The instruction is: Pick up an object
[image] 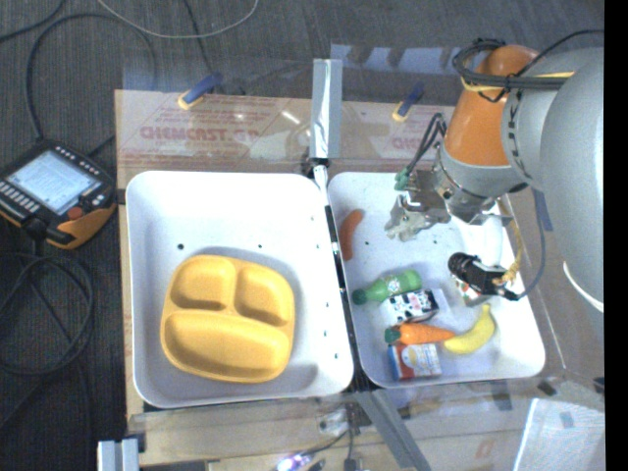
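Far left, on the dark floor beside the bench: a black teach pendant [54, 192] with a pale screen and orange trim, amid loose cables.

Next, the left bin [157, 214], white and shallow, bearing a yellow divided tray [231, 317] with rounded corners, two small compartments on the far side and one long one on the near side, set toward the bin's near half.

Right of that, the right bin [378, 253], touching the left one along a shared edge and holding every candidate for picking.

- At its far-left, just beside the shared wall: an orange-red sausage [348, 229], short, smooth, slightly curved, lying alone.
- Nearer, toward the middle: a green bottle [388, 287] on its side, pale label on the belly, cap end pointing left.
- Just right of the bottle and close against it: a small black-and-white carton [412, 305].
- Nearer still: an orange carrot [424, 334] with a green top at its left end, lying across the top of a red, white and blue box [412, 361] at the near edge.
- Right of the carrot, tip to tip with it: a yellow banana [475, 332], curved upward to the right.

Above the bin's far half, right of the sausage and beyond the bottle: the gripper [410, 219], metallic, hanging from the grey arm [559, 145] with its orange band. Nothing seen grasped; whether spread or closed, impossible to tell from here.
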`<act>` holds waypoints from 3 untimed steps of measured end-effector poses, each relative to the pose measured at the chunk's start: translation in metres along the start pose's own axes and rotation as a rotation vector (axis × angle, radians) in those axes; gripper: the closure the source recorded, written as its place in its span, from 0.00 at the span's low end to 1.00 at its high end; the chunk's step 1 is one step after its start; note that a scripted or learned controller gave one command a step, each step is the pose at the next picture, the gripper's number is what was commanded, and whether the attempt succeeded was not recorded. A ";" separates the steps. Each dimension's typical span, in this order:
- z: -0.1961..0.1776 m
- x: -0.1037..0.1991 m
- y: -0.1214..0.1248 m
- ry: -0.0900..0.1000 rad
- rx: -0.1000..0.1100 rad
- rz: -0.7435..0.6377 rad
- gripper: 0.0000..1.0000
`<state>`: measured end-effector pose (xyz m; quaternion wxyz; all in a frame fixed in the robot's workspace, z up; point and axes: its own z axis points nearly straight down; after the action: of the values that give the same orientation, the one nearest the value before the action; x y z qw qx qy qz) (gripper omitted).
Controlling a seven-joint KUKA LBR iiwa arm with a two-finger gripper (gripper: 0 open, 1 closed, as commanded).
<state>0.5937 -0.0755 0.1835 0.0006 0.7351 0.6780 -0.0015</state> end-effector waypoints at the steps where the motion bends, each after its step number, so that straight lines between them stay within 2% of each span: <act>1: 0.000 0.000 0.000 -0.001 0.000 0.001 0.00; 2: 0.091 -0.031 -0.024 0.003 -0.001 0.064 0.00; 3: 0.093 -0.048 -0.049 0.001 -0.018 0.049 0.00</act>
<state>0.5410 -0.1201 0.0906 0.0069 0.7515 0.6597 0.0050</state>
